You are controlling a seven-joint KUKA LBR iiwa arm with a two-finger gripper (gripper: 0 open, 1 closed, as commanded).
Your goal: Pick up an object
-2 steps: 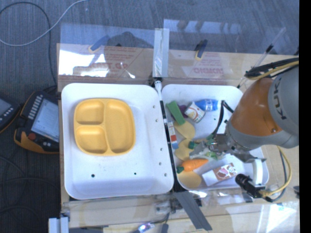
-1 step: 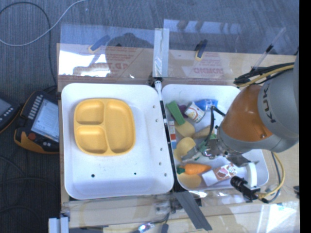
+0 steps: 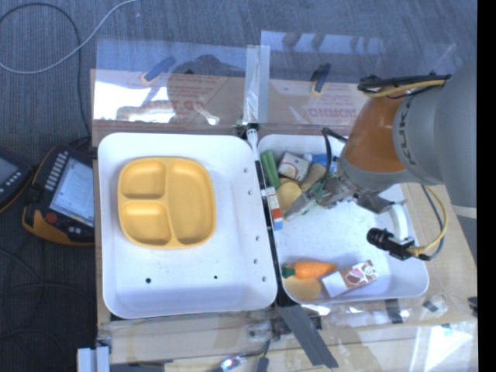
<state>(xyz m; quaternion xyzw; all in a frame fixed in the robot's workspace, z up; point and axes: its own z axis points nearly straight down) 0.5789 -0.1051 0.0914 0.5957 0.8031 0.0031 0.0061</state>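
The right bin (image 3: 403, 281) holds a pile of small items. At its back left lie a green cylinder (image 3: 269, 169), a yellow round piece (image 3: 288, 194) and a small white carton (image 3: 293, 165). Near its front sit an orange carrot (image 3: 313, 270) and a white box with a red picture (image 3: 349, 278). My gripper (image 3: 314, 198) is low over the back pile, right beside the yellow piece. The wrist and orange band cover much of it.
The left bin (image 3: 232, 285) carries a yellow divided plate (image 3: 167, 201). A clear wall with cardboard stands behind both bins. A teach pendant (image 3: 58, 196) lies on the floor to the left. A black cable fitting (image 3: 385, 241) hangs over the right bin.
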